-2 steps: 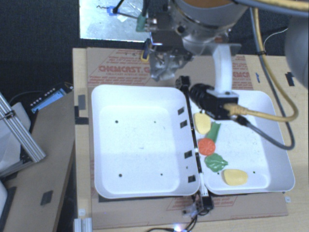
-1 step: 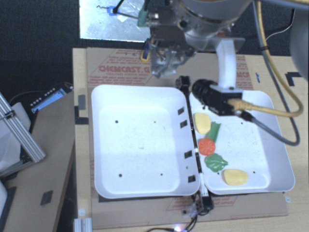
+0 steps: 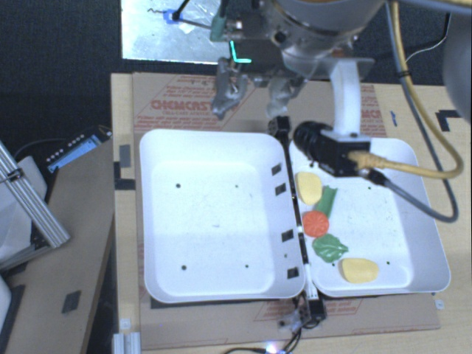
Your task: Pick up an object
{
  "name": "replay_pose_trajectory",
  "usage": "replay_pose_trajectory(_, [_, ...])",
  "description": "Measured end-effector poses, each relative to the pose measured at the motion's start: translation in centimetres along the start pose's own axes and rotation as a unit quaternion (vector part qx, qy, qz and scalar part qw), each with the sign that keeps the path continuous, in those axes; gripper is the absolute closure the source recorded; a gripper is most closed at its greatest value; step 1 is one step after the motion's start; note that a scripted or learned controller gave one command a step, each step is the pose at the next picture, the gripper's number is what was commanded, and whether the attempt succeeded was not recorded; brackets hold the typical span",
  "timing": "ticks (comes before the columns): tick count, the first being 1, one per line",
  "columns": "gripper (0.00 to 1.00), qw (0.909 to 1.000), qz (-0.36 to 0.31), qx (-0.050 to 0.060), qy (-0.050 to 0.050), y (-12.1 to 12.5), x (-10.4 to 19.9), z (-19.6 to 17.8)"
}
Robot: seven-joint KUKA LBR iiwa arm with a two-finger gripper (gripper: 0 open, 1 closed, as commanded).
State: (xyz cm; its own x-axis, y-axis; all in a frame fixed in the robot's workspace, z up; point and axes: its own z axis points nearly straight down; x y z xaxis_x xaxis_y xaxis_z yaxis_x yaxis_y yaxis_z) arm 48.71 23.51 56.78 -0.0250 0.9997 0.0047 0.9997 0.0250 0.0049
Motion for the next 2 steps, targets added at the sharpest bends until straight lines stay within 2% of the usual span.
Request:
replay_pose_trajectory(1, [1.0,1.0,-0.002,-0.001,0.001,0.03,0.02,-1.15])
replay_pose_trajectory(2, [0.0,1.0,-0.003,-0.001,0.001,0.03,0.02,-1.1])
